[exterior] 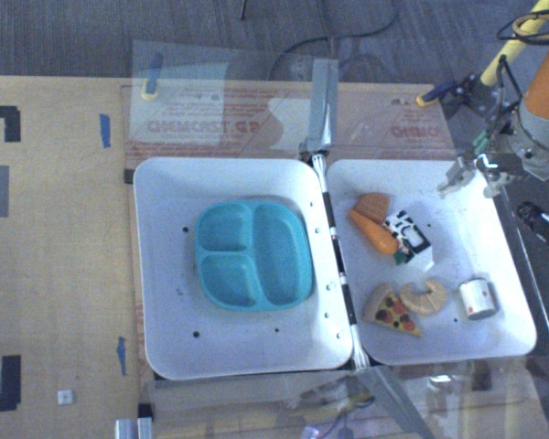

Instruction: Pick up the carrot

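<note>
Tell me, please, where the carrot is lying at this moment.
In the camera view the carrot lies in the right bin, in its upper left part, just below a brown piece and beside a black-and-white object.

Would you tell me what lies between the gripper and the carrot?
In the camera view, bare white bin floor separates the gripper from the carrot; nothing lies between them.

left bin (156, 245): blue divided plate (253, 255) | right bin (517, 323): pizza slice (392, 310), small tin can (477, 298), black-and-white box (409, 233)
</note>
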Tool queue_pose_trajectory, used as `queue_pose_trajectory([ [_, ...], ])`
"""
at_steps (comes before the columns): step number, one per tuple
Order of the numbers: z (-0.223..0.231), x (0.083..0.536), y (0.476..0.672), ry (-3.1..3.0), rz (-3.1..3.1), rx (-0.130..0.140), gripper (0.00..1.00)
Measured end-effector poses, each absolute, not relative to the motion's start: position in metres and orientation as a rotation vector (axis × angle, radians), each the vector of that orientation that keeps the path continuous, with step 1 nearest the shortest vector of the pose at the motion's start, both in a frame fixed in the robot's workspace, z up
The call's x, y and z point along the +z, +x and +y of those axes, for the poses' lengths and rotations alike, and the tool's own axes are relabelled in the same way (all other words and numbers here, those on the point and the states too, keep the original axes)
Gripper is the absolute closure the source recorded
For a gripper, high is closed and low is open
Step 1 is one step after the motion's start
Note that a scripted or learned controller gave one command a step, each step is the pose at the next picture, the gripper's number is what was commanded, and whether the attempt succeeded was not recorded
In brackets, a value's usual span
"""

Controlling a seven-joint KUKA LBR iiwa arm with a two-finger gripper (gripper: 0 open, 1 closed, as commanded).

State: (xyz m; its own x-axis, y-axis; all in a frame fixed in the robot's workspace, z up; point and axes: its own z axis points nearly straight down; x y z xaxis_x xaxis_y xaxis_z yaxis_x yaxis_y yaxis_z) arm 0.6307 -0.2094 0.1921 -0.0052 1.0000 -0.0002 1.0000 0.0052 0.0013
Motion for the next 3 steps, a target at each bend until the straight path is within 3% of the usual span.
queue_pose_trajectory([
  [1, -0.106, 0.098, 0.603, 2.037, 2.387, 0.003, 0.00],
  [2, -0.109, 0.110, 0.604, 2.041, 2.380, 0.008, 1.00],
  [3, -0.019, 0.185, 0.611, 1.967, 2.449, 0.001, 1.00],
])
